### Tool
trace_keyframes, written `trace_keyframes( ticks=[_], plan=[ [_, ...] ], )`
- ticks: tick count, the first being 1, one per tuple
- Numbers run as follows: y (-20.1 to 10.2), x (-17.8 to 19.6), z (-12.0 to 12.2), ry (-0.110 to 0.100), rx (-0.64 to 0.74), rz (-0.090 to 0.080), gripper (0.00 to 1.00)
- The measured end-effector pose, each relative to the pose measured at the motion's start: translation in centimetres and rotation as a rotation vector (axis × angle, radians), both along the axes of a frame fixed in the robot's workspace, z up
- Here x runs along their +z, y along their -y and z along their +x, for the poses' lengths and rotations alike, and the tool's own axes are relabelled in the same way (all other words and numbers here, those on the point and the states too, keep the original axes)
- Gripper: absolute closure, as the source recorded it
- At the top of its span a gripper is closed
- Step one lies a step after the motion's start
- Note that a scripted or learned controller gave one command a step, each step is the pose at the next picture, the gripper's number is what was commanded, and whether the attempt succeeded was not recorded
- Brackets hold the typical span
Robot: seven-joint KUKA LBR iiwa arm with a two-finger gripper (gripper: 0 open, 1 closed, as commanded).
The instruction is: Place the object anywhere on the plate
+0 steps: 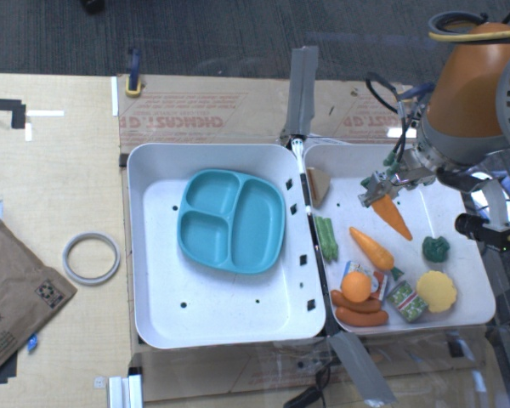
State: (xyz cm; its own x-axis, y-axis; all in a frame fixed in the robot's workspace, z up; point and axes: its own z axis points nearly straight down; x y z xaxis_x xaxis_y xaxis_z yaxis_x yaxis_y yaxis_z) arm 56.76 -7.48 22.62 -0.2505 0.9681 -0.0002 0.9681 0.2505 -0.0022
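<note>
Holding a carrot [393,217] in my hand [381,189] over the right bin [472,313].
My fingers are clamping its top end; the blue plate [233,220] is lying in the left bin [153,253].

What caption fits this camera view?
Gripper holds a carrot above the right bin; blue plate waits in the left bin.

Arm extended in from the right.
The gripper [384,190] pointed downward, fingers clamped on a carrot [392,215].
</note>
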Motion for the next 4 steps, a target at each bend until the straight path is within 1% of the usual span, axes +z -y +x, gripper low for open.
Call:
trace_keyframes(
  ticks=[1, 2, 3, 4],
  plan=[
    [0.0, 0.0, 0.0, 0.0, 0.0, 0.0, 0.0],
    [0.1, 0.9, 0.1, 0.0, 0.001, -0.001, 1.0],
    [0.7, -3.6, -6.3, -0.001, 0.047, 0.001, 1.0],
    [-0.1, -3.5, -9.0, 0.001, 0.341, 0.001, 1.0]
  ],
)
